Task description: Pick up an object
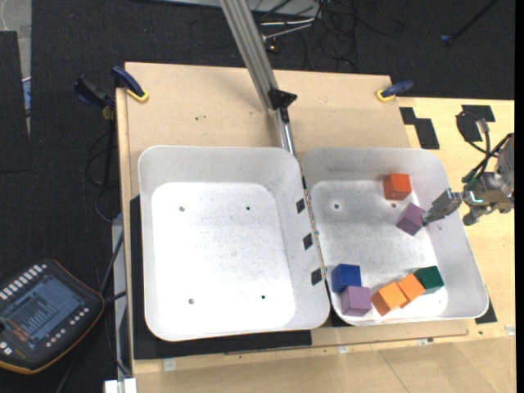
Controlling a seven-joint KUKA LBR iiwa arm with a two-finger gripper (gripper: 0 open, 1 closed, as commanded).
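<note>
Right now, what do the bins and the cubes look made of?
Right bin and left bin: likely thin moulded plastic, matte white, with rounded corners and dark speckling. Cubes, e.g. orange cube and purple cube: solid-coloured, matte, soft-edged; foam or painted wood, cannot tell.

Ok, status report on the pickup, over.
Gripper at right bin's right edge, beside the purple block; grasp unconfirmed. Orange block just behind. Five more blocks clustered along near wall.
</note>
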